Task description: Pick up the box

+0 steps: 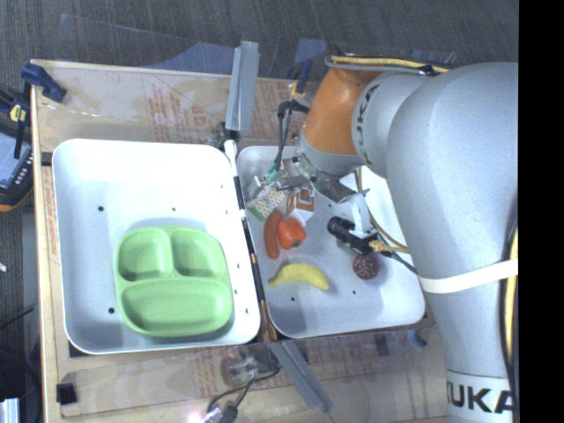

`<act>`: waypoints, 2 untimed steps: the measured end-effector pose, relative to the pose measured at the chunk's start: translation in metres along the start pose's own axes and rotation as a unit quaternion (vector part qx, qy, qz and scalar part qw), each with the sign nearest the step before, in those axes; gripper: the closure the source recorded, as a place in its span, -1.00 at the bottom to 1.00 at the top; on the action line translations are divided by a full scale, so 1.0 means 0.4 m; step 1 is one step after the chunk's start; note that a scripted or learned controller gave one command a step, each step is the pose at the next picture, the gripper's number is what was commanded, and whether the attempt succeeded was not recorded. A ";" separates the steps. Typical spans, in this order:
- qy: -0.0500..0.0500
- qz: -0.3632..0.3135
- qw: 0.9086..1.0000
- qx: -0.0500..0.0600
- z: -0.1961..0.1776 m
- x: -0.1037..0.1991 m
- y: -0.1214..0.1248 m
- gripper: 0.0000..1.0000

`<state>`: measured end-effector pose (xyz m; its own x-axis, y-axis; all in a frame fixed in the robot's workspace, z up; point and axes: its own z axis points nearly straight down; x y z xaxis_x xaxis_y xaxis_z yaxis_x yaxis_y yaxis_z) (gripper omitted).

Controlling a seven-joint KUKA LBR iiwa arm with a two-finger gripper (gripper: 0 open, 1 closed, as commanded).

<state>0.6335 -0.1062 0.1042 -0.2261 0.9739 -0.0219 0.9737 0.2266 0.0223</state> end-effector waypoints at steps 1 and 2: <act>0.004 -0.002 1.000 0.004 -0.020 0.008 -0.001 1.00; 0.011 -0.005 1.000 0.011 -0.462 0.111 0.046 1.00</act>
<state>0.6365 -0.0558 0.2884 -0.2359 0.9718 0.0005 0.9718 0.2359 0.0006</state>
